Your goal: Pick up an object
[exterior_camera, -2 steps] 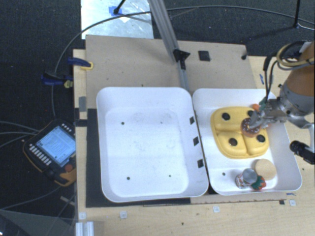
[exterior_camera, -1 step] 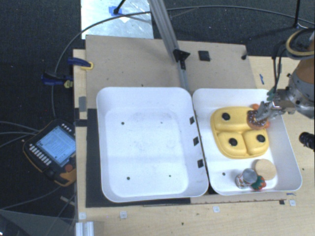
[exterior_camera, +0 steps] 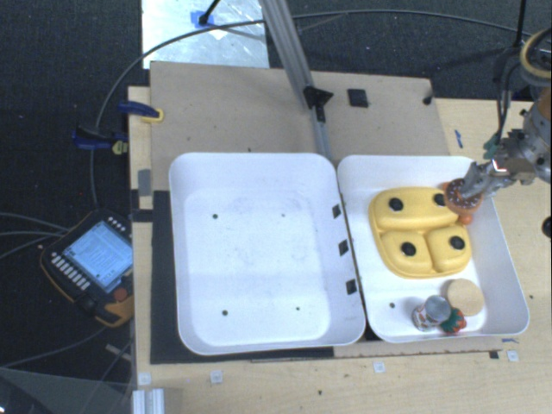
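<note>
A slanted overhead look at a tan tabletop carrying two shallow white bins side by side. Off the tabletop's left edge, a handheld control pendant with a lit screen lies on the dark floor. The left bin comes next. Just right of it, touching along a shared edge, is the right bin, which holds everything worth picking. A large yellow moulded piece with three rounded lobes and dark dots fills its upper middle. Near the front edge sit a small multicoloured toy and, just beside it, a pale round disc. At the yellow piece's upper right corner lies a small brown and orange object (too small to identify). The gripper reaches in from the right and sits low over that small object, apparently touching it; whether it is spread or pinched cannot be told from this angle.

This looks like the grasp step, with the arm lowered onto its target near the bin's right wall. The next move likely calls for closing firmly on the small object, then lifting straight up, clear of the yellow piece and the wall.
</note>
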Tool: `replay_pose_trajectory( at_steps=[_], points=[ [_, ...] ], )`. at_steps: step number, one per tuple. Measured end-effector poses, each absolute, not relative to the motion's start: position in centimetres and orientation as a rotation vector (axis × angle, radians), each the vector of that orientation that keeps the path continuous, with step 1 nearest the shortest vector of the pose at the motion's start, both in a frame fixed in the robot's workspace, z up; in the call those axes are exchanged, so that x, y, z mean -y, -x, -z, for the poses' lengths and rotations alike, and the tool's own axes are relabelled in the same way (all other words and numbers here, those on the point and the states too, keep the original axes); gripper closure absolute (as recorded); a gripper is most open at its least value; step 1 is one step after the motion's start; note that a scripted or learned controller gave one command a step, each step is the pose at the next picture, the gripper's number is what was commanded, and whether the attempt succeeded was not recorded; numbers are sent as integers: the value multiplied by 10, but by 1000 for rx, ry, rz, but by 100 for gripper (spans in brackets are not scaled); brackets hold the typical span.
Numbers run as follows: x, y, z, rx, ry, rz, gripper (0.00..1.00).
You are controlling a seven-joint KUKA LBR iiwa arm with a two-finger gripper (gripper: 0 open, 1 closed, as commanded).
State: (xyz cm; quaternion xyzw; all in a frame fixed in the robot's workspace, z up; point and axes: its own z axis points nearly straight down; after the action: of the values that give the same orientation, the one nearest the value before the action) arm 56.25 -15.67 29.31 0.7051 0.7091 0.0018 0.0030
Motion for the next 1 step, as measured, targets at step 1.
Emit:
replay_pose_trajectory(
  at_steps=[1],
  points=[
    [108,-565,-291,-2232,-2210,-4,100]
  ],
)
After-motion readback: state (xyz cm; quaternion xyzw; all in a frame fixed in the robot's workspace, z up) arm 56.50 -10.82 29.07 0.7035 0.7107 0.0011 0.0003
